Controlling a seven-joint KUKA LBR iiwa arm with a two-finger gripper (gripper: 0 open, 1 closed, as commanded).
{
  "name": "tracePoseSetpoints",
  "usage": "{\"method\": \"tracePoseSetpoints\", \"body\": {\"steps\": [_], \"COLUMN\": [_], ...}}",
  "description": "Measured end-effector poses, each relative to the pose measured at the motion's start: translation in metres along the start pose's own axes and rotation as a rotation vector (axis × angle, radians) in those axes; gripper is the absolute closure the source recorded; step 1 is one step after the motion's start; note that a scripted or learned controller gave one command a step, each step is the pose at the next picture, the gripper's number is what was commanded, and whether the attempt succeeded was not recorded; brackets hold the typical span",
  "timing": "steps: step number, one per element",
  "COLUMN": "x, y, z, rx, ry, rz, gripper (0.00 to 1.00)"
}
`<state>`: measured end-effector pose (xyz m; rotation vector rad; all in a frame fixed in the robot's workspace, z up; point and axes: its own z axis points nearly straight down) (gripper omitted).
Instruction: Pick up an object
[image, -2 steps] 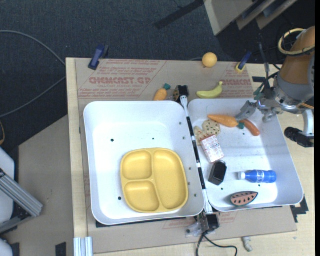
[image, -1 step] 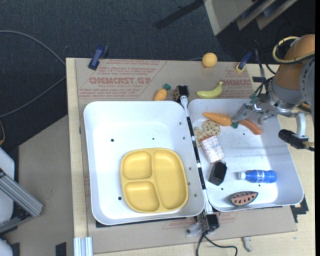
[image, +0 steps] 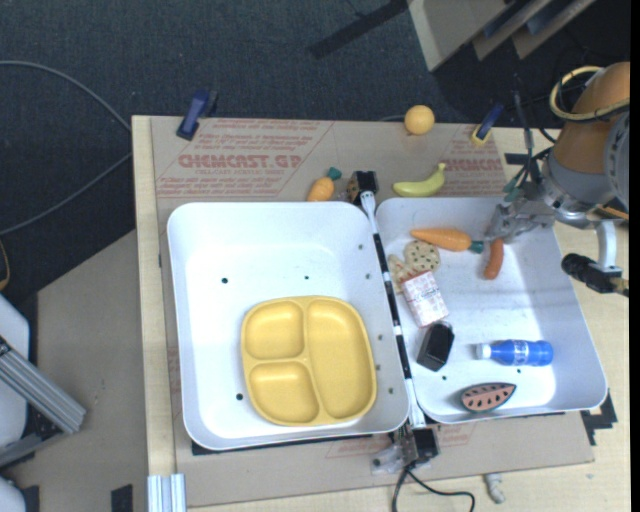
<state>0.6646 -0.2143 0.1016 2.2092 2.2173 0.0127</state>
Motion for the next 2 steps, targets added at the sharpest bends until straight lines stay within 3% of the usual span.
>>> {"method": "tracePoseSetpoints", "body": {"steps": [1,2], "x": [0.098,0.14], "y": [-0.02,-0.085], "z": [-0.054,-0.102], "rx": [0.014,0.015], "ry": [0.005,0.004], "rz": [0.002,0.002], "gripper": [1.0,1.0]}}
